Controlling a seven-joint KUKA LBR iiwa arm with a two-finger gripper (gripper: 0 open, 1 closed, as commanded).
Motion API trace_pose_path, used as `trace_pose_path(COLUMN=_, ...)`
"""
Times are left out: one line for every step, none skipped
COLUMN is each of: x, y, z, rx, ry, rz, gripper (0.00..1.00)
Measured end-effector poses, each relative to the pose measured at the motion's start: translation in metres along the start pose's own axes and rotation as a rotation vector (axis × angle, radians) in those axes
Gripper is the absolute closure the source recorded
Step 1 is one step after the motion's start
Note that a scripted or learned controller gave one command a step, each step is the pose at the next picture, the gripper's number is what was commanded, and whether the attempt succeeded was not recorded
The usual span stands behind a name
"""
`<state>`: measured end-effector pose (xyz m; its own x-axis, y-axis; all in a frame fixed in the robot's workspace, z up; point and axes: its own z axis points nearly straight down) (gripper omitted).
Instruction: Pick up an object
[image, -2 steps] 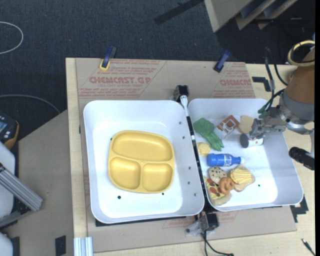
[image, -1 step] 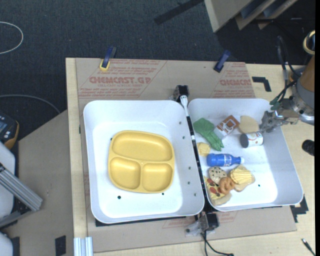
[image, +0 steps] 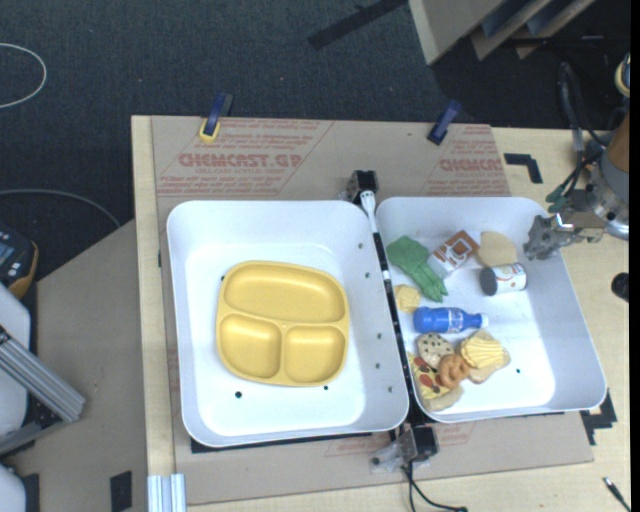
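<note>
Two white bins sat side by side on the bench. Left bin (image: 190, 300) held a yellow divided tray (image: 284, 322) with three compartments, lying flat near the bin's middle. Right bin (image: 570, 330) held all the small objects, all described here relative to the blue bottle (image: 447, 320), which lay on its side near the bin's centre. Above the bottle and a bit left: a green leafy toy (image: 418, 264), running diagonally. Just right of that, a small brown-and-white box (image: 457, 248). Further right, up toward the bin's far corner, a tan rounded piece (image: 497, 246), and just below it a small white can (image: 503, 279) on its side with a dark end. Left of the bottle, touching or nearly so, a pale yellow piece (image: 406, 297) against the bin's left wall. Below the bottle, a pile of food toys: a cookie-like piece (image: 433, 349), a ridged yellow chip (image: 482, 351), a pretzel-like brown piece (image: 452, 371), bunched together and partly overlapping. Gripper (image: 543, 240) was at the right bin's upper right rim, well apart from the bottle, up and to its right, close to the tan piece but not touching it. Nothing was between the fingers; jaw spread was too small and blurry to call.
</note>
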<state>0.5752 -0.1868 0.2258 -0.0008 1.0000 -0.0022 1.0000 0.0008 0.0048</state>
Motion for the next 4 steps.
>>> trace_pose_path(x=0.042, y=0.008, z=0.0, rx=0.005, ry=0.003, rz=-0.003, gripper=1.0)
trace_pose_path(x=0.083, y=0.023, z=-0.003, rx=0.001, ry=0.001, rz=-0.003, gripper=1.0)
trace_pose_path(x=0.144, y=0.035, z=-0.006, rx=0.001, ry=0.002, rz=-0.003, gripper=1.0)
trace_pose_path(x=0.193, y=0.038, z=-0.01, rx=0.001, ry=0.002, rz=-0.003, gripper=1.0)
